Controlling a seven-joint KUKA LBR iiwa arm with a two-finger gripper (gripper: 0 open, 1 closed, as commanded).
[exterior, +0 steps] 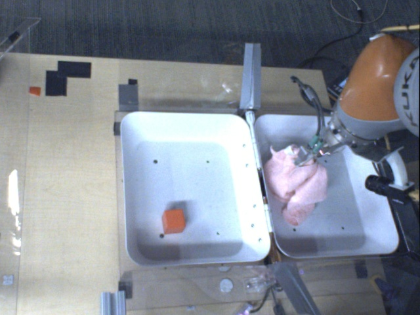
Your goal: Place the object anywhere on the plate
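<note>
Orange block (174, 221) alone, left bin (131, 176); gripper (310, 155) on pink cloth (296, 184).

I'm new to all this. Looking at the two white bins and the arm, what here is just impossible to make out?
- The gripper: too small and blurred against the crumpled pink cloth to tell how it meets the cloth.
- The right-hand white bin: the cloth hides the floor under it, and the grey-and-orange arm covers its far corner.
- The arm itself: cut off by the right edge.
- The small orange block in the left-hand white bin: too small to judge its material.
</note>
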